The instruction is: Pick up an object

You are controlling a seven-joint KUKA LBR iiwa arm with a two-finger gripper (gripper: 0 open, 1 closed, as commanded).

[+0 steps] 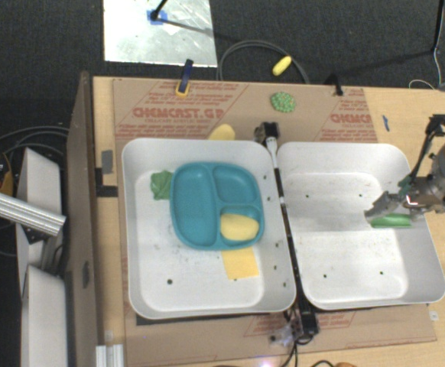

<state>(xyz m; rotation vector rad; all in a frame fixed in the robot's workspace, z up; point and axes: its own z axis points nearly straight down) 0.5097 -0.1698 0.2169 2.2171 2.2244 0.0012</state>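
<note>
My gripper [387, 205] reaches in from the right and hangs low over the right side of the right bin [345, 281]. A small elongated green object [391, 221] lies directly under its tip, touching it or nearly so; whether it is gripped is hidden. In the left bin [142, 281] sits a teal divided plate [199, 205] with a yellow rounded piece [238, 226] in its lower right compartment. A flat yellow square [241, 264] lies on the bin floor just below the plate. A green leafy piece [161, 183] rests against the plate's left edge.
Behind the bins on the cardboard lie a yellow piece [222, 133] and a green round piece [283, 102]. Farther back are a yellow item [281, 66] and a shiny sheet [159, 21]. A black divider [280, 197] runs between the bins.
</note>
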